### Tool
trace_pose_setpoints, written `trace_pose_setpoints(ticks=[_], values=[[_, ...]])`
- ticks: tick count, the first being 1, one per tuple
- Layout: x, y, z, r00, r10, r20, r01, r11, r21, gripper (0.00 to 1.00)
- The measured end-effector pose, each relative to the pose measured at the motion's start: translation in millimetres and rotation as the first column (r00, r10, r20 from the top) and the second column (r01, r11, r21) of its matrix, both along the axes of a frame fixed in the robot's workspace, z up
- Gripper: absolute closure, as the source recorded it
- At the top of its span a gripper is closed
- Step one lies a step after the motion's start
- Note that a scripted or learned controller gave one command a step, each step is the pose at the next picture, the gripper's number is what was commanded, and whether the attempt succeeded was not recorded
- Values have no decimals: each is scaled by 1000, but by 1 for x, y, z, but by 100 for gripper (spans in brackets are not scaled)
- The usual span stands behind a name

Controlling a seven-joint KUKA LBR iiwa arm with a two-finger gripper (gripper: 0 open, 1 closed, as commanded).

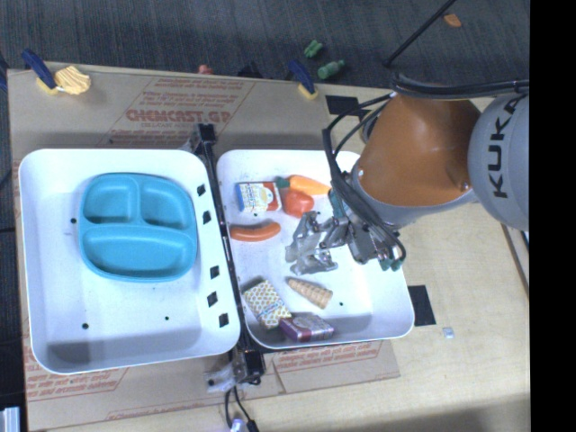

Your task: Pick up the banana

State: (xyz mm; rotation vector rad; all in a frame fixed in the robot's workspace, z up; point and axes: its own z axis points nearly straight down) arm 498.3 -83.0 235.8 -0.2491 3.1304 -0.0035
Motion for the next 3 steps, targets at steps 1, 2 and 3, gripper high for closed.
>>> trace_pose_setpoints(ticks=[1,2,3], values=[[21,80,-45,1000,27,-3,-27,1000,2,100],[35,15,-15,995,-98,0,98,995,1,100],[53,81,-44,985,172,-3,-172,985,2,100]])
